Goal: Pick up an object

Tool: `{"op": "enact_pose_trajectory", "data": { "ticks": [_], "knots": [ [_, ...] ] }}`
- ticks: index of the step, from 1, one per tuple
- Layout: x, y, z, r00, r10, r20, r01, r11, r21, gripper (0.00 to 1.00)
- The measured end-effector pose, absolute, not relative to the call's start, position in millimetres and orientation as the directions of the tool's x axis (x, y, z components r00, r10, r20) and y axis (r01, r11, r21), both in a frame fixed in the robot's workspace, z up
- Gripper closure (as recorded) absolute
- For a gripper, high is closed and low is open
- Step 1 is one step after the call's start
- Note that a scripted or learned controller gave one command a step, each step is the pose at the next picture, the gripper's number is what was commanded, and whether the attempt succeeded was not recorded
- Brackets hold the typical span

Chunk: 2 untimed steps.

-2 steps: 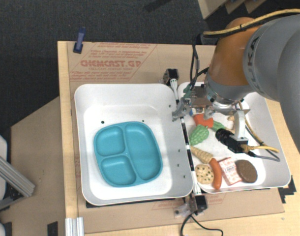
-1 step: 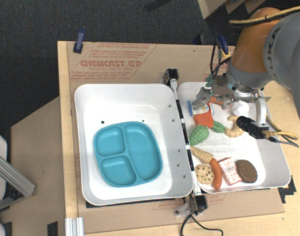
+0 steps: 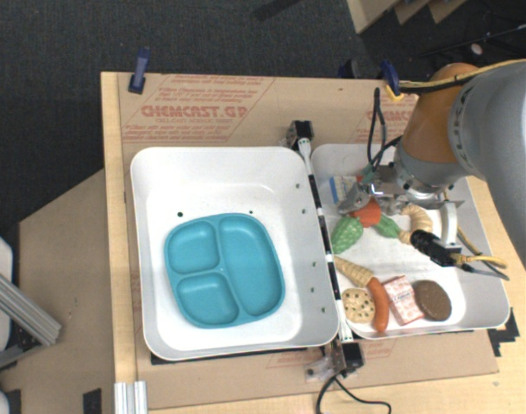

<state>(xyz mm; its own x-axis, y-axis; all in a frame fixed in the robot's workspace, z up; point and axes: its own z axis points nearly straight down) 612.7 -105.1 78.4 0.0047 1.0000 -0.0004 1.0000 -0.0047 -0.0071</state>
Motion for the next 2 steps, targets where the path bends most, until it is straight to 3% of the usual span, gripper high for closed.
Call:
{"op": "enact_pose_trajectory", "data": {
  "ticks": [1, 2],
  "knots": [
    [615.0, -102.2, 95.0, 0.000, 1.000, -0.001, 1.000, 0.000, 0.002, 1.00],
    [618.1, -28.3, 191.0, -0.007, 1.000, 0.002, 1.000, 0.007, 0.010, 1.00]
  ]
}}
